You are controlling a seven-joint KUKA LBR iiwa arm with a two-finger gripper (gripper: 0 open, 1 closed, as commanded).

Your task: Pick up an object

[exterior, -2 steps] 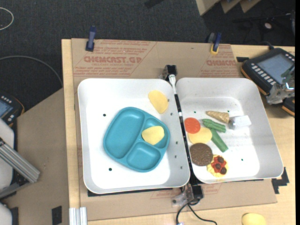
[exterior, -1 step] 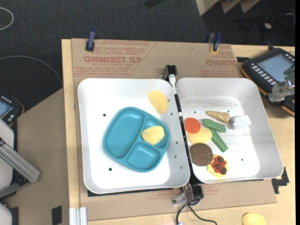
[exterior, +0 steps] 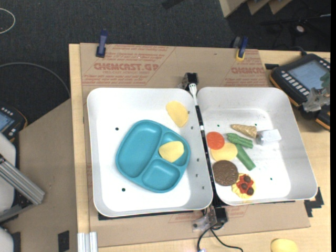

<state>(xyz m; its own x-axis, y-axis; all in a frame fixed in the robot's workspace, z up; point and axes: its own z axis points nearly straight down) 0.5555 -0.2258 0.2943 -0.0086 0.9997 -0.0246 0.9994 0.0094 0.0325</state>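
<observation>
we see a teal divided plate [exterior: 149, 161] in the left bin [exterior: 100, 140]; one yellow piece [exterior: 171, 150] lies on it, another [exterior: 177, 113] just beyond it. more toy food [exterior: 231, 161] lies in the right bin [exterior: 294, 140]. the end effector's state we cannot tell.

You had two smooth, matt white plastic bins [exterior: 105, 193] on a brown cardboard sheet [exterior: 136, 62] printed in red. The blue divided plate [exterior: 137, 156] looked like smooth plastic with a soft sheen. The toy food [exterior: 227, 172] looked plastic, mostly matt.
</observation>
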